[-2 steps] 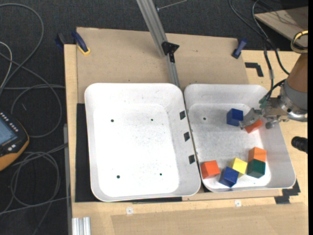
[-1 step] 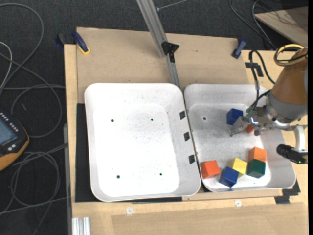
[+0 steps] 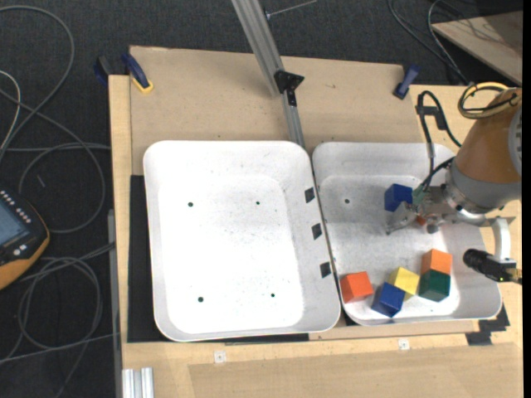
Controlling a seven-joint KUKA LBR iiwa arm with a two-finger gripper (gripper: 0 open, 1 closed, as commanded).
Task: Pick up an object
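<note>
Nearest the camera, below the fingers [image 3: 412, 219], five blocks cluster at the front of the right bin [image 3: 365, 168]: an orange block [image 3: 357, 285], a blue block [image 3: 387, 298], a yellow block [image 3: 406, 279], a green block [image 3: 434, 285] and another orange block [image 3: 436, 262] touching it; higher, the fingers reach from the right, their state impossible to tell; just above them lies a second blue block [image 3: 398, 196], touching or nearly so; the left bin [image 3: 166, 164] sits well to their left on the counter [image 3: 207, 89].

Five blocks [image 3: 398, 284] are clustered in the right bin's [image 3: 357, 160] near corner, a sixth block [image 3: 398, 196] lying behind them.
</note>
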